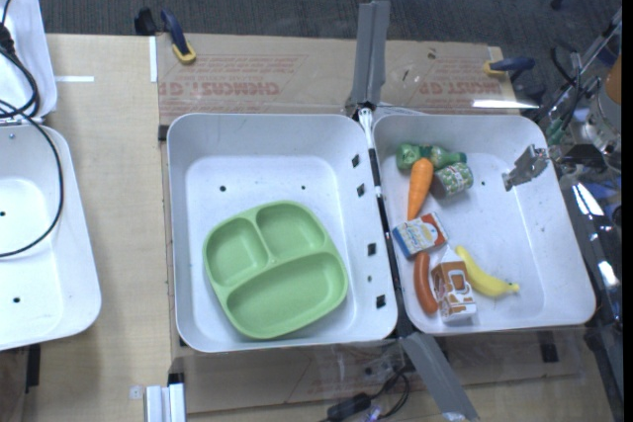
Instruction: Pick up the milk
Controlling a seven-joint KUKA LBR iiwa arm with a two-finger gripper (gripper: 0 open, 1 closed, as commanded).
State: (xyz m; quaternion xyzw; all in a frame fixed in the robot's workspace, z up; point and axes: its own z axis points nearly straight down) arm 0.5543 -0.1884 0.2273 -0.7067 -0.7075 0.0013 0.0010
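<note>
The reach has barely begun: the gripper hangs over the right bin, its state impossible to tell. The milk carton lies down-left (beside the carrot), so the arm must travel there and descend.

You have two bins side by side: the left bin holds a divided plate, lying toward its front. In the right bin, the carrot lies at the rear left, beside a vegetable bundle. In front of the carrot sits the milk. Further forward you find a sausage, a carton just to its right, then a banana.
</note>
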